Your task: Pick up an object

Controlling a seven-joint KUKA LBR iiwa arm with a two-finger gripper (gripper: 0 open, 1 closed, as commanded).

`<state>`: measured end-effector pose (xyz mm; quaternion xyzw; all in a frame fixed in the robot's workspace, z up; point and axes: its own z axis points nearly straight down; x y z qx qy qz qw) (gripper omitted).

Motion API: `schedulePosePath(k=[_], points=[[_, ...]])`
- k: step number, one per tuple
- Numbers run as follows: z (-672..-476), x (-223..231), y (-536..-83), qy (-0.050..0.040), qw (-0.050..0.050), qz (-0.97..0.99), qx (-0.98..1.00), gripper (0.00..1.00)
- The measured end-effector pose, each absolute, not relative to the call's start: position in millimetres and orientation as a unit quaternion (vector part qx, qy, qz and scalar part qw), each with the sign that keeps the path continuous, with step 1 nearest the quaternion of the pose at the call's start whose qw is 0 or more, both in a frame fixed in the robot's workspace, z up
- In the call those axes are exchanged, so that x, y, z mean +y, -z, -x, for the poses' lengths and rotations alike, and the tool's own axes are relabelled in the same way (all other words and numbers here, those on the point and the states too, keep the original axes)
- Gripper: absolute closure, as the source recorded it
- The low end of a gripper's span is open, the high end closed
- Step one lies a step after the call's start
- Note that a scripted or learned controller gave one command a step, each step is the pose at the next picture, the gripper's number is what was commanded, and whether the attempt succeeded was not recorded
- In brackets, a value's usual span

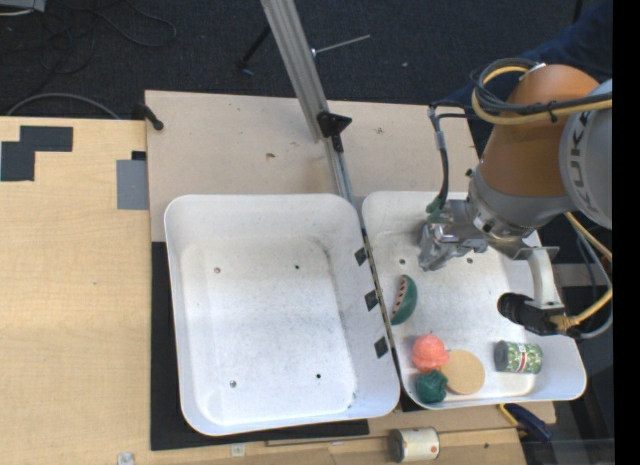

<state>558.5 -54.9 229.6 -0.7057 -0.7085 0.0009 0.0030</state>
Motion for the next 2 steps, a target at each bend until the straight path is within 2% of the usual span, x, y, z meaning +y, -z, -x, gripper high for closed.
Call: schedulePosePath(k=[2], points=[[-541.1,56,-235,-0.0014,0.003,0.705,-0.709,1.00]])
